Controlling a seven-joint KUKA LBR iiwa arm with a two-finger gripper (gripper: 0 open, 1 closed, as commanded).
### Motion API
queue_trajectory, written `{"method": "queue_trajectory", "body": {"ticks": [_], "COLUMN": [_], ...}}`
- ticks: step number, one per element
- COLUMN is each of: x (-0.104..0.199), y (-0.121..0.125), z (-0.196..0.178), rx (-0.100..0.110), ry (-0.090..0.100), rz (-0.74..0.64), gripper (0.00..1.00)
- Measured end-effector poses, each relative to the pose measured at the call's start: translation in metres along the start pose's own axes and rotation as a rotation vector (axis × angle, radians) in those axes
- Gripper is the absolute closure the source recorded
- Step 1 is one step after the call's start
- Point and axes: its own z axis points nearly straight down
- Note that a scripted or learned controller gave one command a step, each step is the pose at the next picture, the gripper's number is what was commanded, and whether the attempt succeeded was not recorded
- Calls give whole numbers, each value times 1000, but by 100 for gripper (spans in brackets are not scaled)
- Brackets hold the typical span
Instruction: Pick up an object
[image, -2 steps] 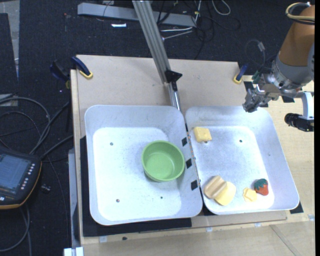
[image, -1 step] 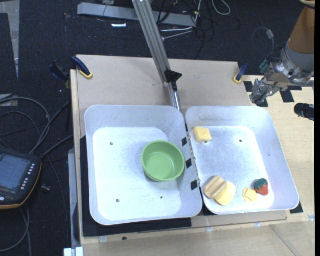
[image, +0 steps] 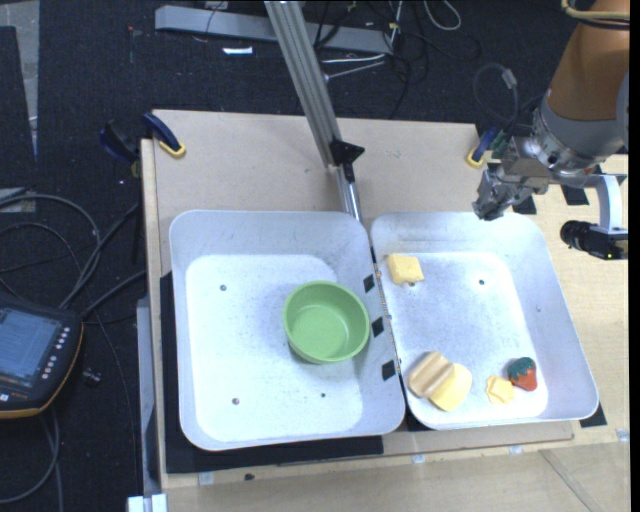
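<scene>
Two white bins are set on a tan bench (image: 250, 165). In the right bin (image: 560, 340), a pale yellow block (image: 404, 269) is seen near the far-left corner, long axis approx left-right. The gripper (image: 492, 207) is held above the far rim; finger state can't be told.

A handheld screen unit (image: 30, 358) lies left of the bench (image: 260, 165) (cables (image: 70, 215) trailing near it).

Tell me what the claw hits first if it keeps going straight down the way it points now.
Probably the far rim of the right bin. The claw points down over that edge, with the yellow block well off to the side. Depth is hard to judge from this slanted view.
</scene>
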Motion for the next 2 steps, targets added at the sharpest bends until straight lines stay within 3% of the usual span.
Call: {"method": "queue_trajectory", "body": {"ticks": [2], "x": [93], "y": [-24], "z": [21], "rx": [2], "ry": [0], "rz": [0], "gripper": [100]}}
